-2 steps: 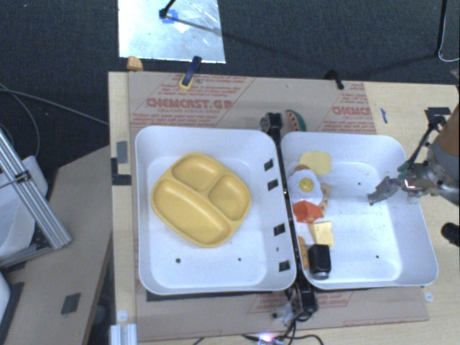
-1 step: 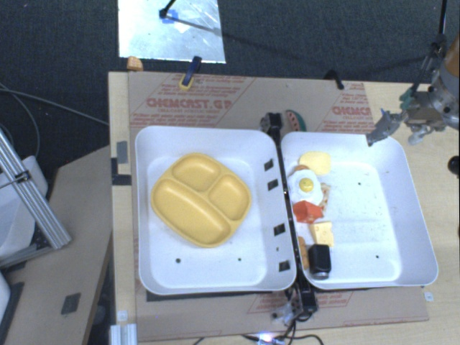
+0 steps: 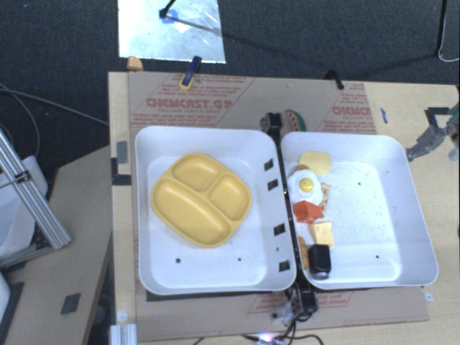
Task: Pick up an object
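Along the left wall of the right bin [image 3: 402, 214] lie several toy foods: a pale yellow round piece [image 3: 315, 162], a fried egg [image 3: 305, 185], a red piece [image 3: 307, 211], a yellow block [image 3: 323, 232] and a black object [image 3: 320, 259]. A thin brown piece [image 3: 302, 251] lies beside the black object. My gripper [image 3: 424, 131] hangs at the right edge of the view, just beyond the right bin's far right corner. Its two fingers are spread open with nothing between them. It is well away from the toys.
The left bin [image 3: 154, 264] holds a yellow divided plate [image 3: 201, 198]. Black clips run along the seam between the two bins. Behind the bins, a shiny sheet [image 3: 171, 20] lies on the dark floor, and a blue-and-yellow tool [image 3: 190, 72] on the cardboard.
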`<state>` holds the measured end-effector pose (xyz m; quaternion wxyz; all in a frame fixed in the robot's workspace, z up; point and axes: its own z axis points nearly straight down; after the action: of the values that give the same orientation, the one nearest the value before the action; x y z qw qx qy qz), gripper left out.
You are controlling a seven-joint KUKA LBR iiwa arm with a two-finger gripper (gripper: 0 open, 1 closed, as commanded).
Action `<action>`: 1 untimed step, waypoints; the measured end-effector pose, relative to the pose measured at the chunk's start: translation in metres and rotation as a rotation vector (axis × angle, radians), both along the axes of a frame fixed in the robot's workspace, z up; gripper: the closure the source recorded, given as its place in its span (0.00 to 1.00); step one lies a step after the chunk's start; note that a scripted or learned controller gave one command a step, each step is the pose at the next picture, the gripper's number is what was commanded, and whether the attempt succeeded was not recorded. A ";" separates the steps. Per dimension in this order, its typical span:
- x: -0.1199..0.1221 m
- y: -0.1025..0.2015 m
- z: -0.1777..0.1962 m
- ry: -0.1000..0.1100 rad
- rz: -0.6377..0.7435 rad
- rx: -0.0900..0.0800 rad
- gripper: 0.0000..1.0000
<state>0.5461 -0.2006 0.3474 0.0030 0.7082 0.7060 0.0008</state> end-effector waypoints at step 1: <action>-0.062 -0.008 0.130 -0.011 0.002 -0.003 0.00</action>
<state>0.4844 -0.2082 0.4771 0.0081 0.7074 0.7068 0.0037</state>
